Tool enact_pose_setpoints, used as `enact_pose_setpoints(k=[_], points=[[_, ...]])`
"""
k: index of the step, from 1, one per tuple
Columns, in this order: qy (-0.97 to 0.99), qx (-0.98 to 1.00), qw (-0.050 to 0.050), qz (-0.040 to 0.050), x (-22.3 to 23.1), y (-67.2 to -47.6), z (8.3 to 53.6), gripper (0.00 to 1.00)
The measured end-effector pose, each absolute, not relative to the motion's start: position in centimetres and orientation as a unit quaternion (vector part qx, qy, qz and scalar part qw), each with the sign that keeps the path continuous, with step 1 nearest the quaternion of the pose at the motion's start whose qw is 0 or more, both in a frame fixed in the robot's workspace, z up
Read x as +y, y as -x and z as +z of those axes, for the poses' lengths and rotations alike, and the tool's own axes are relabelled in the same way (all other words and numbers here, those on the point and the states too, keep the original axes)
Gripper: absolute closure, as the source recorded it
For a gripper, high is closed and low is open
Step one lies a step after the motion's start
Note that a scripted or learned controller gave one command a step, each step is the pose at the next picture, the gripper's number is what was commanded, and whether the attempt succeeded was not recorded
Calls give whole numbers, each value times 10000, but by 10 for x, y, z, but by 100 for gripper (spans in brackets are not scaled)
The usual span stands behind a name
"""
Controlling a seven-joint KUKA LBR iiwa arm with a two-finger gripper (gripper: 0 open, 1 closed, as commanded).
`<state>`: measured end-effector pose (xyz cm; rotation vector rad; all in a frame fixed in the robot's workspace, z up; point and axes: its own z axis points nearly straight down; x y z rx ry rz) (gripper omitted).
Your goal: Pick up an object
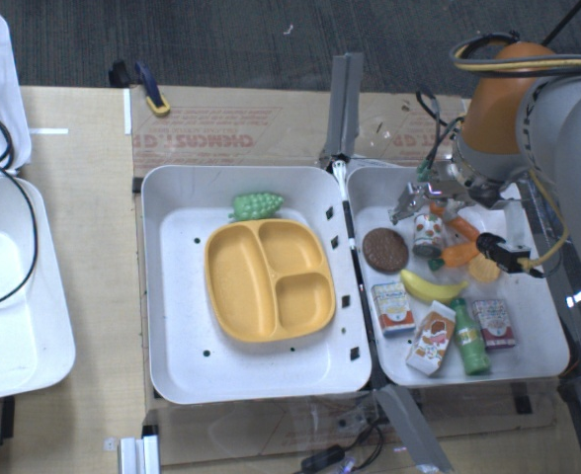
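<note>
Nothing picked up yet, going by the look of it. Gripper down low in the right bin, near the back, just beside a little can and a brown cookie. Open or closed: cannot tell. Nothing seen held. Lying in that bin: a banana, a green bottle, a carrot. Left to do: grab one toy and lift it up. Yellow plate and green grapes over in the left bin.
</note>
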<state>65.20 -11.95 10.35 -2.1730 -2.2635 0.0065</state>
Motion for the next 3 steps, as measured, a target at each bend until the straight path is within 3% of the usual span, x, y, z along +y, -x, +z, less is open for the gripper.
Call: enact_pose_setpoints(k=[2,3], points=[[6687,-7433,183,-4,-169,-658,91,0],[6685,-7437,81,14,-174,-660,98,100]])
